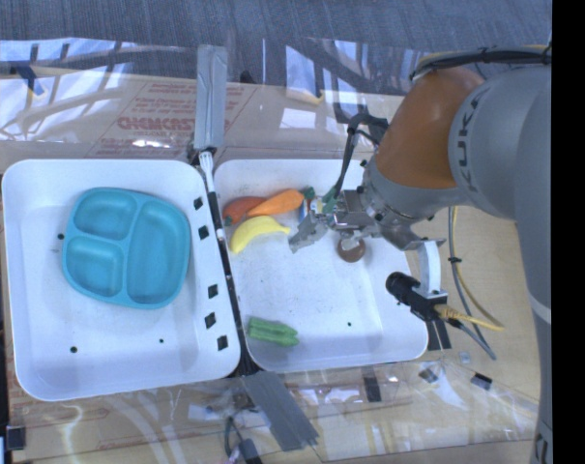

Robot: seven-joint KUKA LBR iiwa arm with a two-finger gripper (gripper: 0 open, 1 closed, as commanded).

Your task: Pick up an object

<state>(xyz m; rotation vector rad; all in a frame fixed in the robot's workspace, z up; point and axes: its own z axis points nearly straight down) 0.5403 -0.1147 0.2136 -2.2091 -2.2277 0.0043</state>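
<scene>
The right bin holds an orange carrot and a yellow banana near its back left corner. A green vegetable lies by its front left edge. A small brown round object sits right of centre. My gripper hangs over the back middle of this bin, just right of the banana's tip and below the carrot's right end. The brown object lies just to the gripper's right, partly under the wrist. I see nothing held in the gripper.
The left bin holds a blue divided plate. A raised divider separates the two bins. The grey arm with its orange band covers the right bin's back right corner. Black cables trail over its right rim.
</scene>
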